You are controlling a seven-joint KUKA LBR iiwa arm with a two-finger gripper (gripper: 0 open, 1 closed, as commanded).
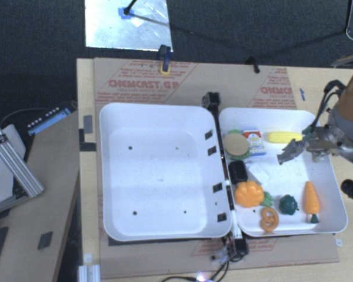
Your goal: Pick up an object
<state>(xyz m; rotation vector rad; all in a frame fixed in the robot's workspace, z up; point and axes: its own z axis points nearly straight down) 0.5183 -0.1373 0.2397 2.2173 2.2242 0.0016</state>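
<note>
Pretzel (269,218): we see it at right bin's (329,225) front, beside pepper (249,194).
Gripper (286,153): over this bin, near corn (283,137).
Jaws: narrow, holding nothing.

A yellow corn cob (283,137), orange pepper (249,194) and carrot (310,198) lie apart in the right bin (329,216). A pretzel (269,219) rests near the front wall, beside a dark green vegetable (289,204).

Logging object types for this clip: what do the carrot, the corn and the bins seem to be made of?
The carrot and corn look like moulded plastic toys: flat, saturated colour and smooth surfaces, though the view is too small to be sure. The bins appear to be thin formed white plastic, with rounded corners and a slight sheen.
</note>
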